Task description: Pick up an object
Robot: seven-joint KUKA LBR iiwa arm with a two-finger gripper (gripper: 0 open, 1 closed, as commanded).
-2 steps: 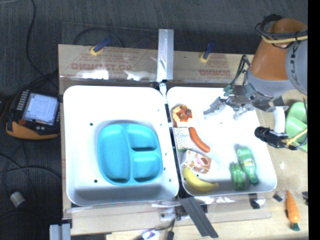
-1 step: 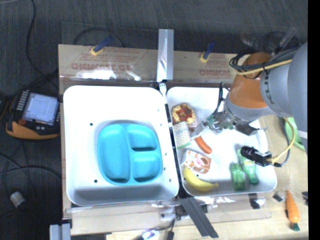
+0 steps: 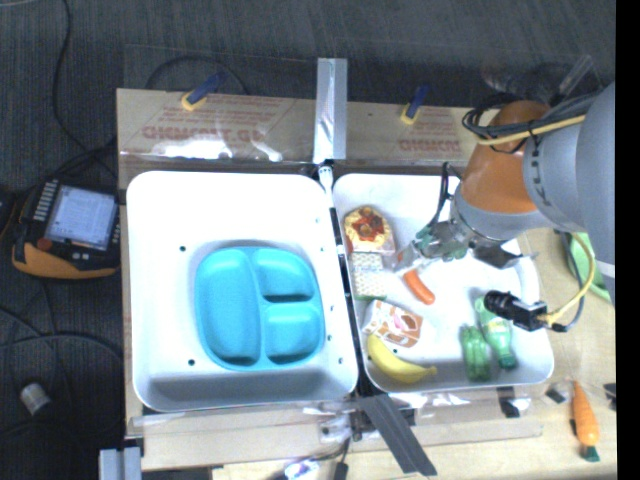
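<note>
The tool [image 3: 437,240] hangs over the right bin [image 3: 540,368] (grip state unclear), a carrot [image 3: 420,287] just below-left, a banana [image 3: 397,362] farther below.

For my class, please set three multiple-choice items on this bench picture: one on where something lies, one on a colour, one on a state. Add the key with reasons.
1. Where is the banana?
A. left bin
B. right bin, near its front edge
C. on the floor

2. What colour is the divided tray?
A. blue
B. red
C. yellow

3. How does the small carrot lie?
A. on the tray
B. under the banana
C. loose on the bin floor

Key: B, it lies by the right bin's front wall; A, the tray is light blue; C, it rests apart from its neighbours, below the gripper.
</note>
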